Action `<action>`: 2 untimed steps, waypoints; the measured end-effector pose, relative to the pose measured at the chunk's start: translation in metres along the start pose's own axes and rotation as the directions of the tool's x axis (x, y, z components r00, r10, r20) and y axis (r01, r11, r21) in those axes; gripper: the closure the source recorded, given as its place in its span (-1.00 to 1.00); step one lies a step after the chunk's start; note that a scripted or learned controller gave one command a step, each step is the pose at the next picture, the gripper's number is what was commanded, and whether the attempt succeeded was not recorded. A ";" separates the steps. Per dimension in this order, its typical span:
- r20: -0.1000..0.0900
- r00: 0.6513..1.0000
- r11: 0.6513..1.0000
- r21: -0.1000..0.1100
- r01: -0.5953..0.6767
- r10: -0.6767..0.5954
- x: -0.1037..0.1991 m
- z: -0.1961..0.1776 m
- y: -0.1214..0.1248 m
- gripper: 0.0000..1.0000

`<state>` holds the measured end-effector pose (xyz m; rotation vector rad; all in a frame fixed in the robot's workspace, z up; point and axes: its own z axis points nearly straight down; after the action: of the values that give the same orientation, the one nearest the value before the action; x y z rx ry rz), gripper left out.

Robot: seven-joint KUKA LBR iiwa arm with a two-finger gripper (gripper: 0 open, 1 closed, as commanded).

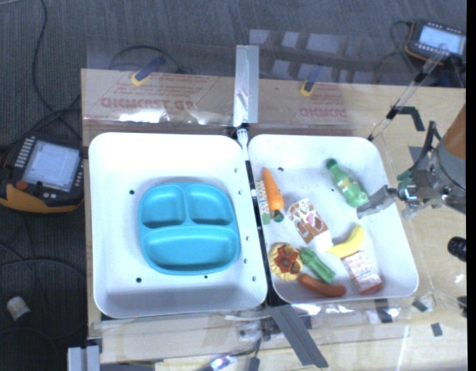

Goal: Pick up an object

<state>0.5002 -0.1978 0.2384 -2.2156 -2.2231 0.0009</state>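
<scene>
Reaching in over the worktop's point(423, 103) right edge, the tool point(375, 200) hangs at the right rim of the right bin point(392, 172), with a grey finger-like part pointing left toward the bin's inside. Whether it is apart or together I cannot tell from this view, and nothing can be seen gripped in it.

Just left of the tool, in the far right part of that bin, lies a green bottle point(345, 182), tilted, near the tool but apart from it as far as can be judged. Along the bin's left wall lies a carrot point(273, 194), its green end toward the near side. In the middle of the bin lies a white packet with red print point(309, 222). Right of it, toward the near side, a banana point(348, 243) rests just beside a small red-and-white carton point(362, 272). At the near left corner of the bin sits a pizza slice point(285, 260), with a green vegetable point(316, 265) touching it and a red sausage point(323, 287) along the near wall.

Beside it, the left bin point(114, 207) holds a blue divided plate point(189, 226), flat in its middle.

On the floor off the worktop's left edge lies an orange-edged handheld pendant point(39, 172).
</scene>
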 end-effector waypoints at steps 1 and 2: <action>0.002 1.000 1.000 0.000 -0.004 0.004 -0.021 0.095 0.053 -1.00; -0.008 1.000 1.000 -0.007 0.003 -0.003 -0.016 0.141 0.041 -1.00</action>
<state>0.5411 -0.2133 0.0977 -2.2121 -2.2256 -0.0156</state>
